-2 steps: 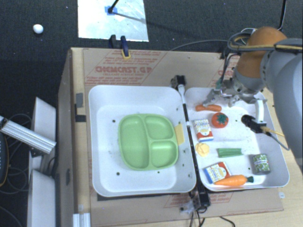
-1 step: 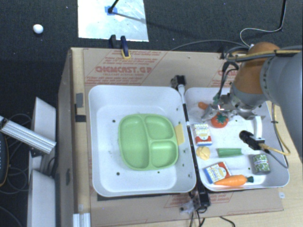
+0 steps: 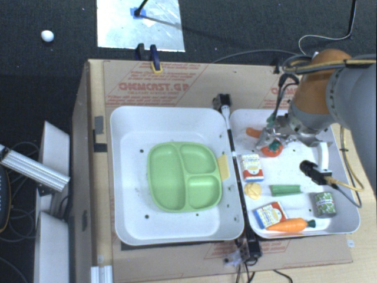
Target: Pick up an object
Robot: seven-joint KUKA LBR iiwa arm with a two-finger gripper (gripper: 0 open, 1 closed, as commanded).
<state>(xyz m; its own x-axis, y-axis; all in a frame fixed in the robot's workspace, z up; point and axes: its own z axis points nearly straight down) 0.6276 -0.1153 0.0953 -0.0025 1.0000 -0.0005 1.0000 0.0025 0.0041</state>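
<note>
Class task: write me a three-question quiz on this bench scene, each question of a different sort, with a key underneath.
1. True or false: the green three-compartment plastic tray lies in the right white bin.
2. Which item lies nearest the front edge of the right white bin? A. the orange toy carrot B. the red toy tomato C. the green cylindrical can
3. Fill in: the two-finger gripper hangs above the ____ white bin.

Key: 1 false, since the tray lies in the left white bin; 2 A; 3 right.
</note>
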